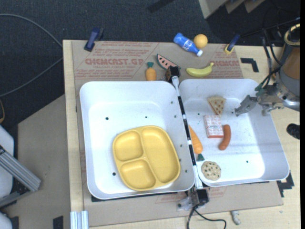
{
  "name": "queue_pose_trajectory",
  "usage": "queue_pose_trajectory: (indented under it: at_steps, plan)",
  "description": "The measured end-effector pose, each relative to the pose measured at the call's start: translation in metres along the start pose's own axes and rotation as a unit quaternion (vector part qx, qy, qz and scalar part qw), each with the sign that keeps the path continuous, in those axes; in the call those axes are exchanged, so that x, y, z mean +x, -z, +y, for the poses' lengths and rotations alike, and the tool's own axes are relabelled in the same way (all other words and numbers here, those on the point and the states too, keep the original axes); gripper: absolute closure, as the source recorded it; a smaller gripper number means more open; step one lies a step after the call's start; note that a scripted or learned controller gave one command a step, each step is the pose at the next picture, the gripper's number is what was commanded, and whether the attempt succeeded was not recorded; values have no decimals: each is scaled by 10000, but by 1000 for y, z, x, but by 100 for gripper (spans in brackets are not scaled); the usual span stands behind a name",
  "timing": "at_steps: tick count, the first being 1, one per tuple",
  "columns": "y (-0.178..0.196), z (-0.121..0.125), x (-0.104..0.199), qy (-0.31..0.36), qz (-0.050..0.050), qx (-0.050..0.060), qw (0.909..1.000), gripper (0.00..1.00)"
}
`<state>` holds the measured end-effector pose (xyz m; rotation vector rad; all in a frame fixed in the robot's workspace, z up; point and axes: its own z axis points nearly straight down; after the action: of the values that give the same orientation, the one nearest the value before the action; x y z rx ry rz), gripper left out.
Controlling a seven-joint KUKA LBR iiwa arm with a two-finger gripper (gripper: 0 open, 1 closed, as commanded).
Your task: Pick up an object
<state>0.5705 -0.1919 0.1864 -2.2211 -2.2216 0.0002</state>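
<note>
Gripper (244,106) over the right bin's (267,171) upper right part, nothing seen between its fingers; whether they are spread or pressed together cannot be told. Just left of it lies a sandwich wedge (216,104); below that a wrapped bar (213,126) beside a sausage (225,137). A carrot (195,140) lies along the bin's left wall, a cookie (210,170) at its lower left corner. The left bin (95,109) holds a yellow tray (145,157).
</note>
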Motion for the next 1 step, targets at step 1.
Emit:
queue_pose_trajectory:
  at_steps: [1]
  plan:
    - [-99, -7, 27, 3, -6, -24, 10000, 0]
